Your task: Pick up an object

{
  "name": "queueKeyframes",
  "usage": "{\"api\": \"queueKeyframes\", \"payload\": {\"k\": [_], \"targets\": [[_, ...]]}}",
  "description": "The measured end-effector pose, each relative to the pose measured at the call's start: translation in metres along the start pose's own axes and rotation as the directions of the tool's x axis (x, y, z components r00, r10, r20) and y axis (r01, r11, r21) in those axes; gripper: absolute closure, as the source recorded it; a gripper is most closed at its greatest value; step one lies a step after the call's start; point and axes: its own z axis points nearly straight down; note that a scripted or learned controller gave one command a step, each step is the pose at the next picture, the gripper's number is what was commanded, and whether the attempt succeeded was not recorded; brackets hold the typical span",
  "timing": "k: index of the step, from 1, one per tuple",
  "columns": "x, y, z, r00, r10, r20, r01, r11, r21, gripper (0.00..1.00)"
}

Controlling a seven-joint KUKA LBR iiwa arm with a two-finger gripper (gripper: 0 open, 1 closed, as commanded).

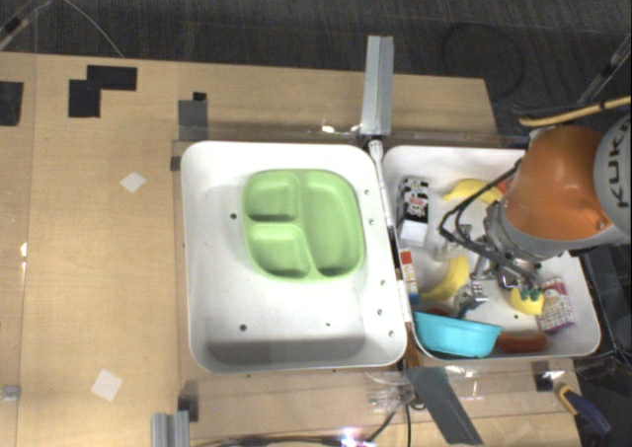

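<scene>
Green divided plate in left bin; gripper down in right bin among yellow pieces, beside blue bowl.

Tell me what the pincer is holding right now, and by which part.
It cannot be told. The pincer is down among the clutter in the right bin, near a yellow object, with its tips hidden by wrist and cables.
</scene>
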Motion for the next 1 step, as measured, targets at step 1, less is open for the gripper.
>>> {"api": "queueKeyframes", "payload": {"k": [1], "targets": [[0.0243, 0.0111, -0.0013, 0.996, 0.094, 0.008, -0.094, 0.996, 0.002, 0.0]]}}
